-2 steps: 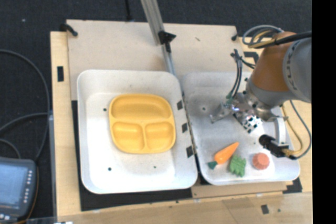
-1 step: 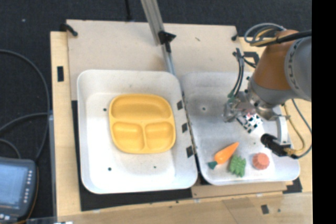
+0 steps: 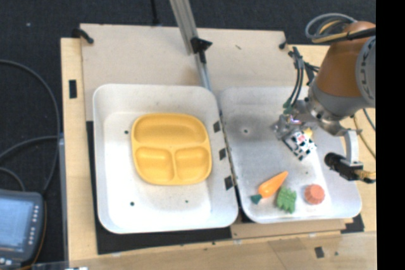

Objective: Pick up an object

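In the right bin (image 3: 253,136) lie an orange toy carrot (image 3: 272,184), a green leafy toy (image 3: 286,199) and a small red-orange round toy (image 3: 314,194), all near the front edge. My gripper (image 3: 296,138) hangs over the middle right of that bin, above and behind the carrot. A small white piece with coloured dots (image 3: 304,145) sits right at the gripper's tip. The arm's grey and orange wrist covers the rest of the gripper from this angle.
The left bin (image 3: 107,199) holds a yellow divided plate (image 3: 171,148). A metal pole (image 3: 183,9) slants up from between the bins at the back. Cables loop beside the arm on the right.
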You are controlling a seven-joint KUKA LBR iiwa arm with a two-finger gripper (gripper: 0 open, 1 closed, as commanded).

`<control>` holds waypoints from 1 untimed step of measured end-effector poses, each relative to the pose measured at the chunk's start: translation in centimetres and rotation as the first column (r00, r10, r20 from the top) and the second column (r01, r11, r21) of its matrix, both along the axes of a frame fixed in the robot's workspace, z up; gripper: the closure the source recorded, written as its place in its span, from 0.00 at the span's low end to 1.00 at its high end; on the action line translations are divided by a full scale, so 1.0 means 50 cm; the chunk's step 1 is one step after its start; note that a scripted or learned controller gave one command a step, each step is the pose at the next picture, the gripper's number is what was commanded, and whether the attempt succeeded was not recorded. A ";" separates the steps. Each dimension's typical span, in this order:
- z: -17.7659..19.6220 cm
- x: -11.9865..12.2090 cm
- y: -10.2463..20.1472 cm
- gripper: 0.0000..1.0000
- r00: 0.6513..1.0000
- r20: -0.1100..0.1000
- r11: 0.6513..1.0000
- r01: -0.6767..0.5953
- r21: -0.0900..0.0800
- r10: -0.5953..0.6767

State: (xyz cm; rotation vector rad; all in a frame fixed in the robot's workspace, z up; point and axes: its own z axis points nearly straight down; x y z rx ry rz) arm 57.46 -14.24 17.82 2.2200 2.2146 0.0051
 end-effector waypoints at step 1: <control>0.130 0.008 -0.001 1.00 1.000 0.003 1.000 -0.005 -0.001 0.005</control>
